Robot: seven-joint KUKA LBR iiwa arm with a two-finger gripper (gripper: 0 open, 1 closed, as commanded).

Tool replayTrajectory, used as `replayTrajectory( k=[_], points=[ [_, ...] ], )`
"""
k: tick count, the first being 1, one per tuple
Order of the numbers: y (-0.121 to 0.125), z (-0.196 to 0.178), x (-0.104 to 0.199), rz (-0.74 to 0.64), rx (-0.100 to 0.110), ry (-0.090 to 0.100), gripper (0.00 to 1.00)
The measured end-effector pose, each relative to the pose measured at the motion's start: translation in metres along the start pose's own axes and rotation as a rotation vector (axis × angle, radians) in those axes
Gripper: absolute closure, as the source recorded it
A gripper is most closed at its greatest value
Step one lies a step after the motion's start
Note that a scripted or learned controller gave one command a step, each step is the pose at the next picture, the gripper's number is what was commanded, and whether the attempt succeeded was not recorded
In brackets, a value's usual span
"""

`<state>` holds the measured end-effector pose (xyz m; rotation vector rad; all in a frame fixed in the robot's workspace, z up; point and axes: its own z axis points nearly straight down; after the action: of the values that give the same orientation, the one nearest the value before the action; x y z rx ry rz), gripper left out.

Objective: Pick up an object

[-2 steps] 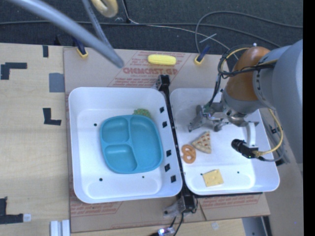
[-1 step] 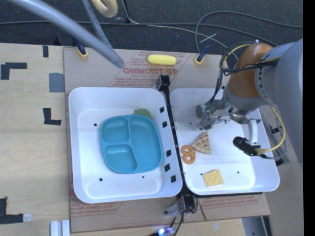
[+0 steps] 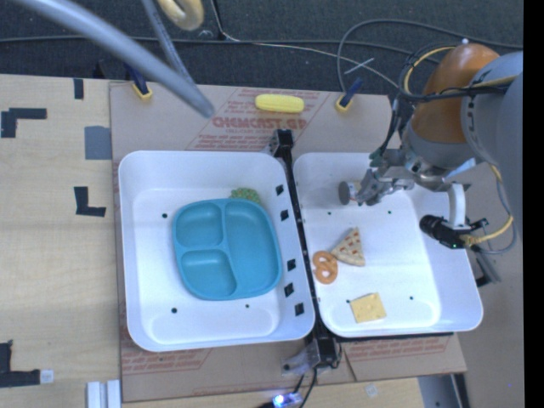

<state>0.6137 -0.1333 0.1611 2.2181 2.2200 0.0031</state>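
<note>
Overhead, the grey arm (image 3: 476, 117) with its orange band reaches in from the right and ends in the hand (image 3: 367, 190), which hangs over the far part of the right bin (image 3: 442, 313). Whether the hand is released or clenched cannot be told from this slant, and nothing shows between its tips.

Three small things lie on the right bin's floor, nearer than the hand. A pizza slice toy (image 3: 349, 248), a tan triangle speckled with red, lies near the middle. Just beside it to the left, close to the bin's left wall, lies an orange pretzel (image 3: 325, 266) with looped holes. Nearer the front lies a pale yellow square, a cheese slice (image 3: 367, 308), flat and apart from the other two.

The left bin (image 3: 144, 313) carries a blue divided plate (image 3: 227, 250) with three compartments; a small green thing (image 3: 246, 195) peeks out at its far edge. Beyond the bins, a yellow banana-like thing (image 3: 279, 103) lies on the brown cardboard (image 3: 170, 117) of the desk (image 3: 51, 253).
</note>
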Motion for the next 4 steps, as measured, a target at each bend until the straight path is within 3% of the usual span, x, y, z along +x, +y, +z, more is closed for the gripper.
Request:
replayTrajectory(
  k=[2, 3, 4],
  points=[
    [0.006, -0.091, 0.01, -0.001, 0.0, 0.001, 1.0],
    [0.008, -0.09, 0.059, -0.004, 0.004, 0.002, 1.0],
    [-0.009, -0.076, 0.113, -0.004, 0.007, 0.001, 1.0]
  ],
)
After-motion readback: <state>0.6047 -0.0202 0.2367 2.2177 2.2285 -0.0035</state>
